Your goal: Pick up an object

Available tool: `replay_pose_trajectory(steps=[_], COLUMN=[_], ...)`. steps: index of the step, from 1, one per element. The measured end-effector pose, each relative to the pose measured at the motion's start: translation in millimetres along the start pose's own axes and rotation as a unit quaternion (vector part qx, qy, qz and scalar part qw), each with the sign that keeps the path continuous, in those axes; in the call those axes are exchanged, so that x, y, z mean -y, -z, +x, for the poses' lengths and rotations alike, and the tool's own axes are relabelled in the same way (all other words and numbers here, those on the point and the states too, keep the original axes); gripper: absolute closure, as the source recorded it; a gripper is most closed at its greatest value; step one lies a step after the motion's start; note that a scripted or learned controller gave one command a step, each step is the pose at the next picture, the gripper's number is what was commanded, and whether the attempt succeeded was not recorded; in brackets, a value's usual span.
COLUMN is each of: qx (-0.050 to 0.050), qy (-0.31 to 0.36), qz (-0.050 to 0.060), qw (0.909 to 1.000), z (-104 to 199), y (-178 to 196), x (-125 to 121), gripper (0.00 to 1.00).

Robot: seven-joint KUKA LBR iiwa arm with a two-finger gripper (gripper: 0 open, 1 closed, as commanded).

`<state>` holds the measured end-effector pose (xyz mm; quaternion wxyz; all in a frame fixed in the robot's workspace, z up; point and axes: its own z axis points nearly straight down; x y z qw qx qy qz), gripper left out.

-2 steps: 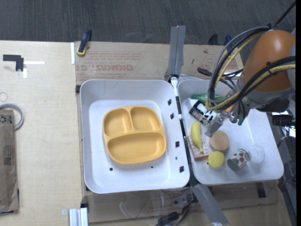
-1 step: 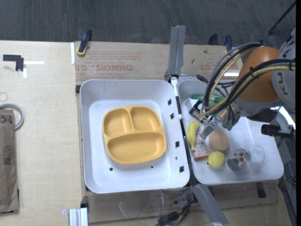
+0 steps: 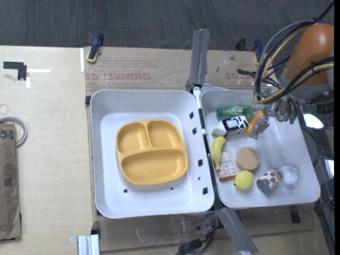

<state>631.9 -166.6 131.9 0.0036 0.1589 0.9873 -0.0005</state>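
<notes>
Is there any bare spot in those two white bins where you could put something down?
Yes. The left bin has bare floor all round the yellow divided plate, widest along its front edge. The right bin is crowded on its left, by the banana, the brown disc and the can; its right side is barer.

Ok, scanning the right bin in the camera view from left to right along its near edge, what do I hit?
Banana → small carton → yellow ball → printed can → clear cup.
</notes>
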Motion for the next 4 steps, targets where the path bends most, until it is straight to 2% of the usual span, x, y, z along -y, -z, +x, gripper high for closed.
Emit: replay_pose_trajectory(steps=[1, 2, 3, 4], qx=[0.003, 0.003, 0.0, 0.0], qy=[-0.002, -0.002, 0.177, 0.248], qz=[-0.001, -0.001, 0.0, -0.001], qw=[1.0, 1.0, 0.9842, 0.9687], z=[-1.8, -1.7, -25.7, -4.5], y=[10.7, 10.6, -37.9, 81.5], x=[0.5, 0.5, 19.8, 6.1], gripper=[1.0, 0.0, 0.0, 0.0])
